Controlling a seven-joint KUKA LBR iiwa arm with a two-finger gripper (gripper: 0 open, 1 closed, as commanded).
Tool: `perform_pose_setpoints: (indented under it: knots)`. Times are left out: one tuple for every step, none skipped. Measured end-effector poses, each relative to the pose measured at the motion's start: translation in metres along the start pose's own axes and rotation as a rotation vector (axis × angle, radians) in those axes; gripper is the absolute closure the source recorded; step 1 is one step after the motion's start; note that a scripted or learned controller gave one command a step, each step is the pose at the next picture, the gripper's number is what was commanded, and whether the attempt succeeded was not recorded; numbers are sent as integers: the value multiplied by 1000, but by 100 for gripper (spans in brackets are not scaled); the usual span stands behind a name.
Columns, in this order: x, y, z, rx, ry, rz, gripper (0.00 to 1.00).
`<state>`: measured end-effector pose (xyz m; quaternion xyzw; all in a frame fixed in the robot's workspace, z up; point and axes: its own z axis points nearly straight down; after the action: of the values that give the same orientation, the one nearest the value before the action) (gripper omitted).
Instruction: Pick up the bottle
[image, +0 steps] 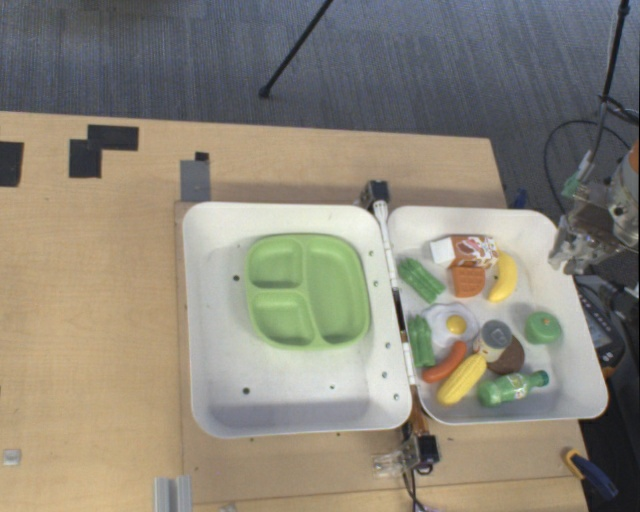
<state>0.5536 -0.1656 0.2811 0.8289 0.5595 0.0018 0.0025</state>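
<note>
A green bottle (512, 388) with a label lies on its side near the front edge of the right bin (585, 400), its cap pointing right. Just left of it is a yellow corn cob (460, 378), and a brown and grey can (499, 345) sits just behind it. My gripper (568, 250) hangs at the right bin's far right rim, well behind the bottle and apart from it. Nothing shows in its grasp.
The right bin also holds a banana (503, 277), a juice carton (470, 262), a green apple (543, 327), a fried egg (452, 323), a cucumber (420, 280) and a red sausage (443, 365). A green divided plate (305, 290) lies in the left bin (215, 400).
</note>
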Motion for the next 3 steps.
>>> perform_pose_setpoints:
  knots:
    - [-52, -51, 23, 5, 1, -325, 100]
    - [-17, -64, 21, 4, 2, -494, 100]
    - [-49, -52, 25, 1, -1, -514, 100]
